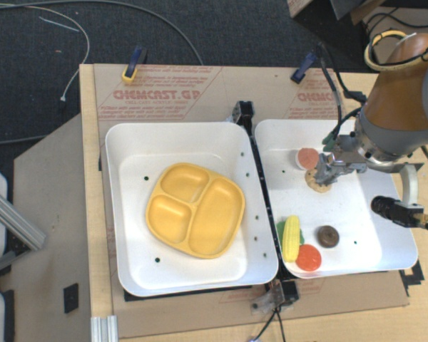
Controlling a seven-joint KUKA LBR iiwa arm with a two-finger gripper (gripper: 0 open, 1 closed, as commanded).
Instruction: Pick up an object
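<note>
Tool (pixel 327 174) is hovering over a tan piece (pixel 316 183) (grip state unclear), risking nudging the pink piece (pixel 307 157) beside it.

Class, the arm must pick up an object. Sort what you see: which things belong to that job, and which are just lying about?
Job:
gripper
tan piece under it
pink round piece
corn cob
tomato
brown disc

Lying about:
yellow divided plate
blue clamps
floor cables

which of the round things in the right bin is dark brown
The brown disc near the bin's front, right of the corn. The other round ones are red and pink.
</note>
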